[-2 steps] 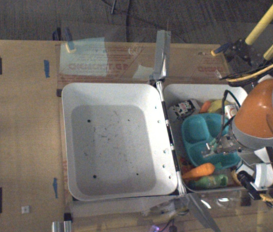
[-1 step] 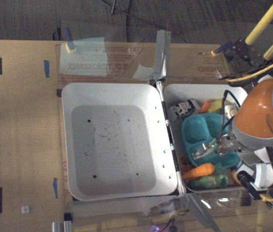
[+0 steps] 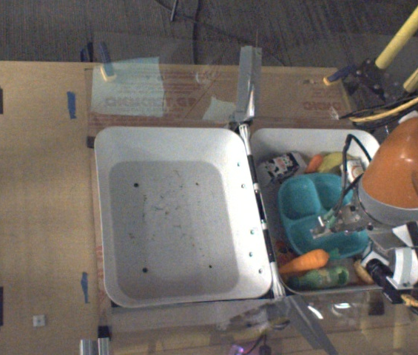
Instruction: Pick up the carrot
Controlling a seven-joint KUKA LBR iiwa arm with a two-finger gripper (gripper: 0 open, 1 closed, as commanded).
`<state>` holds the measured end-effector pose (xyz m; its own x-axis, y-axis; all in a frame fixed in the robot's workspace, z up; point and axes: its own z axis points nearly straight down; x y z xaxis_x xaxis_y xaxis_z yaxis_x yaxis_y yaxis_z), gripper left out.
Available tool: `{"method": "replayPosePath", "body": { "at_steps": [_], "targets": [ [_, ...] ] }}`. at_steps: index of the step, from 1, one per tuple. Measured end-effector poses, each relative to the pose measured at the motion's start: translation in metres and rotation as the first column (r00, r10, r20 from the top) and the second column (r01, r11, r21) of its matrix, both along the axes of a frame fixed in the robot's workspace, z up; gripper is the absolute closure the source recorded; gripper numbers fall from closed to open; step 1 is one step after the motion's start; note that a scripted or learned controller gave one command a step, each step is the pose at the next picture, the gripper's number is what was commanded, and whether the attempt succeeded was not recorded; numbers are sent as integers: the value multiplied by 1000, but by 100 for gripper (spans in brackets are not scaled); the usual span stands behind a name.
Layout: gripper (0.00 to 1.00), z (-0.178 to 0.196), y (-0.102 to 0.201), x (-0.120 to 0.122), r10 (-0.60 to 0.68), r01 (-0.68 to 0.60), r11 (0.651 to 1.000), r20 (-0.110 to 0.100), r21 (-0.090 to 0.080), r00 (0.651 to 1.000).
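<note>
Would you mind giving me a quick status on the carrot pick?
Gripper over teal dish in right bin, nothing visibly held. Carrot lying near bin's front, ungrasped. Green item right beside it.

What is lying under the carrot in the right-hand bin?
The carrot lies across a green object along the bin's near wall. The arm covers whatever lies farther right.

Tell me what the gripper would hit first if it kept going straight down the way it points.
Probably the teal tray. The gripper hangs over the tray's near edge, pointing down into the right bin. The carrot lies just in front of that line, so it may be missed, though depth is unclear from this view.
</note>
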<state>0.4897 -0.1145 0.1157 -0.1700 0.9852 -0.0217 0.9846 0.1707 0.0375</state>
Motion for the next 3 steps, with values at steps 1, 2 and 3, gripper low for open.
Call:
{"method": "replayPosePath", "body": {
  "at_steps": [1,2,3],
  "targets": [
    [0,0,0,0,0,0,1000,0,0,1000],
    [0,-16,10,-2,-40,40,999,-10,6,999],
    [0,-18,5,-1,-230,230,973,-14,24,973]
  ]
}}
